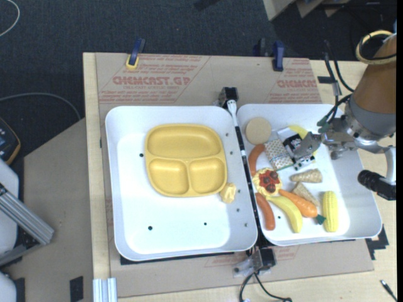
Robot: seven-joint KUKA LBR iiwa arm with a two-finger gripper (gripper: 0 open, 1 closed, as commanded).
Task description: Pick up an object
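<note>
The right bin [352, 228] holds several toy foods. Among them are a round tan biscuit [258, 131], a red sausage [254, 158], a grey speckled piece [275, 150], a pizza slice [267, 180], a banana [287, 210], a carrot [303, 205] and a corn cob [329, 211]. My gripper [303, 152] hangs low over the middle of this bin. It is just right of the grey piece, above a tan wedge [307, 177] and beside a small yellow item [296, 131]. Nothing is visibly held.
The left bin [126, 187] carries a yellow divided plate [186, 159]. A small pale yellow piece [228, 194] lies by the bin's right wall. A second red sausage [266, 212] lies at the right bin's front left. Clamps and cables sit around the bench edges.
</note>
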